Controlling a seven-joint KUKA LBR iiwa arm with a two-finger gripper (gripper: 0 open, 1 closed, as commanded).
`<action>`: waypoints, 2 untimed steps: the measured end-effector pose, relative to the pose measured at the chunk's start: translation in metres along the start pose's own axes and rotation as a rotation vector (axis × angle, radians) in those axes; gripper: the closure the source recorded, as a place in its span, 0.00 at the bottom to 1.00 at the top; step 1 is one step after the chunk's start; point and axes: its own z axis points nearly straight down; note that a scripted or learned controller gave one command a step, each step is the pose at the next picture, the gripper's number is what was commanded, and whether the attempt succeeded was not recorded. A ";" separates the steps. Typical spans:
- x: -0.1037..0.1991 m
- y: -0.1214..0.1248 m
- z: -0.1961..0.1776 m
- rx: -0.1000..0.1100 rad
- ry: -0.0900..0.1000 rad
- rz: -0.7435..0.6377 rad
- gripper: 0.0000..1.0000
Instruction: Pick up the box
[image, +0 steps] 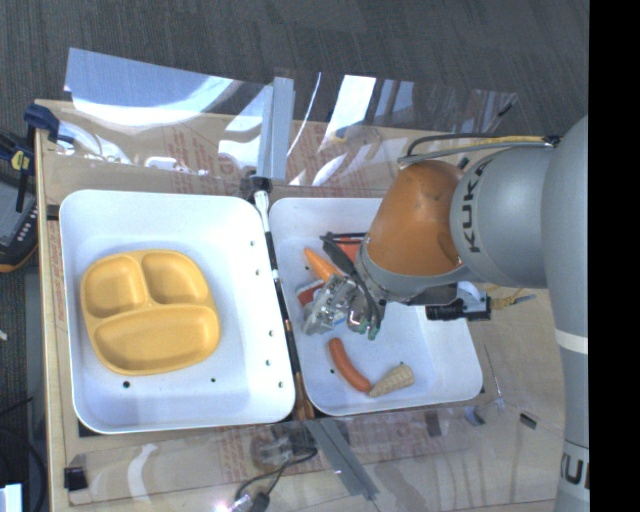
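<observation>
Claw (345, 305): low in right bin (450, 375), just above the sausage (350, 366); we can't tell its state.
Box: we can't pick one out near sausage; maybe hidden under arm (470, 225).
Nearby: carrot (320, 264) up-left of sausage, cone (392, 380) just right of it.

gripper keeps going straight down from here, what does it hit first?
Likely the right bin's floor. The gripper points down over bare white, between the carrot and the sausage. Depth is unclear, so it could also clip the red piece beside it.
</observation>
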 end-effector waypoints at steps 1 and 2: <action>0.000 0.000 0.000 0.000 0.000 0.000 0.00; -0.018 0.008 0.007 -0.005 -0.014 0.240 0.00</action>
